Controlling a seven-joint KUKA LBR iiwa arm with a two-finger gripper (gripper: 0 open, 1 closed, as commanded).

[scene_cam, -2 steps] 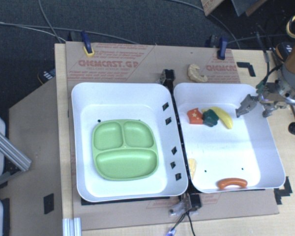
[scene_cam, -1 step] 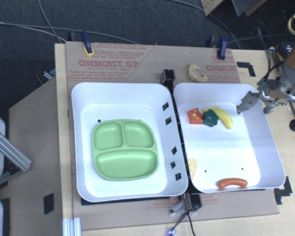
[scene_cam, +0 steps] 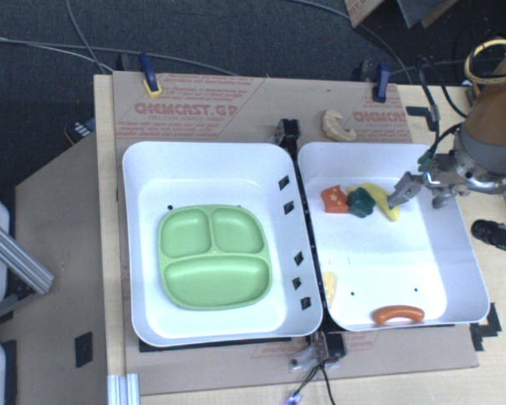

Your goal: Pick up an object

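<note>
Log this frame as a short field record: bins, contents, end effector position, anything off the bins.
left bin: holds a green divided plate
right bin: red piece, dark green piece and yellow piece clustered near the far side; orange sausage at near edge
end effector: low over right bin, beside the yellow piece; nothing seen between its fingers
off the bins: beige piece on the board behind the right bin
</note>
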